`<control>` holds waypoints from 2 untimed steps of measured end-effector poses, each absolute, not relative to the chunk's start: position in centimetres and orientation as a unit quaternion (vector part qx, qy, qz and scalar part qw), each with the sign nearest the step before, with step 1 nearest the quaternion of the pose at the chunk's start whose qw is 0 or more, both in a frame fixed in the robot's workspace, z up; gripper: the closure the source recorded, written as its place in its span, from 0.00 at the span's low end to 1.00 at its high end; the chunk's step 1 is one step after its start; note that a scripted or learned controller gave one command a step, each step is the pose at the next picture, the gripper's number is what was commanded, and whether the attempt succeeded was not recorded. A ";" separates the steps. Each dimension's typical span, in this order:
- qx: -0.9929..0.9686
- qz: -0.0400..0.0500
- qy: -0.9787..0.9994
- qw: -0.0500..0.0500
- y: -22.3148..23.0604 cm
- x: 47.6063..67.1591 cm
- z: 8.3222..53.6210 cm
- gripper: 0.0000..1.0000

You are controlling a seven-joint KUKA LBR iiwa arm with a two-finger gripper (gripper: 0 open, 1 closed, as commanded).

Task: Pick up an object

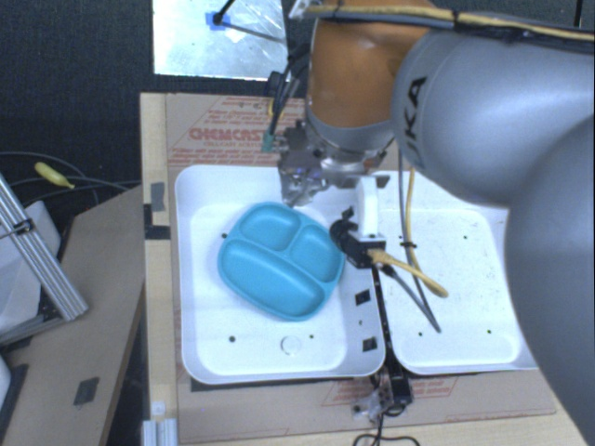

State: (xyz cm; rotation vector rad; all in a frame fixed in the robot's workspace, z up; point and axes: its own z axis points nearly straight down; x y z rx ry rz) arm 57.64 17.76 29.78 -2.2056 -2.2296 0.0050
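Blue divided plate [281, 259] is lying flat in the left bin [209, 342], sitting roughly at the bin's centre and leaning toward its far-right part. Three compartments are showing: one long one along the near-left side and two smaller ones toward the far right.

Gripper [299, 189] is hanging at the far edge of the left bin, near that bin's far-right corner, directly above the plate's far rim. Whether it is touching the rim or hovering just over it cannot be told from this slant. Its state cannot be told either: the tip is small, dark and blurred against the bin wall.

The arm [483, 110] is reaching in from the right, its grey body and orange band [358, 63] covering the far part of the right bin [465, 333] and much of the bench's far-right corner. A yellow cable [414, 272] and dark leads are trailing from the wrist down over the divider between the two bins and onto the right bin's floor. A black fitting [351, 242] is sitting just beside the plate's right rim; what it is cannot be made out.
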 end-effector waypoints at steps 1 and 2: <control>-0.707 0.001 -0.707 0.001 13.7 51.5 29.9 1.00; -0.708 -0.005 -0.706 -0.004 8.6 50.9 38.4 1.00</control>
